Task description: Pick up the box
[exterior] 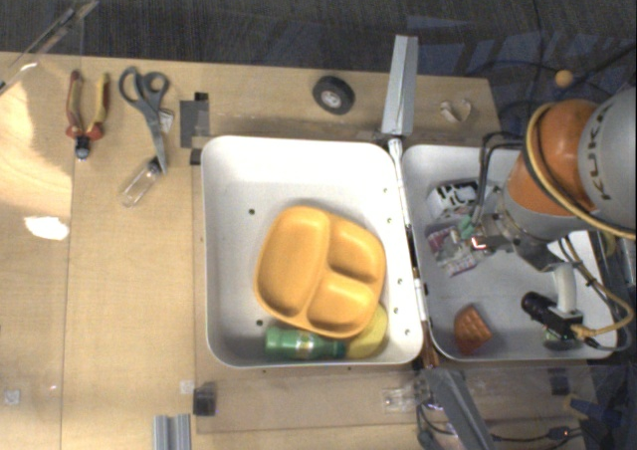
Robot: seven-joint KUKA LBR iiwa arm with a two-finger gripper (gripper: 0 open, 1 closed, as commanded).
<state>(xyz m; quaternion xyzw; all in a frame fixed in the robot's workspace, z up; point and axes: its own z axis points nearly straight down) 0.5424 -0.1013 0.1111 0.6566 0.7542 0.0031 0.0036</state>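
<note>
Lowest in the frame, a green can (297, 342) and yellow divided tray (320, 269) fill the left bin (229, 239), a brown object (473, 327) sits in the right bin (438, 338), and higher right the pincer (466, 239), its state untellable, hovers over the small box (453, 193).

The wooden bench (119, 289) carries two white bins: the left bin (229, 239) and, just right of it, the right bin (438, 338). Left of the left bin lie scissors (149, 110) and, farther left, red-handled pliers (85, 110); behind it sits a tape roll (333, 94)
</note>
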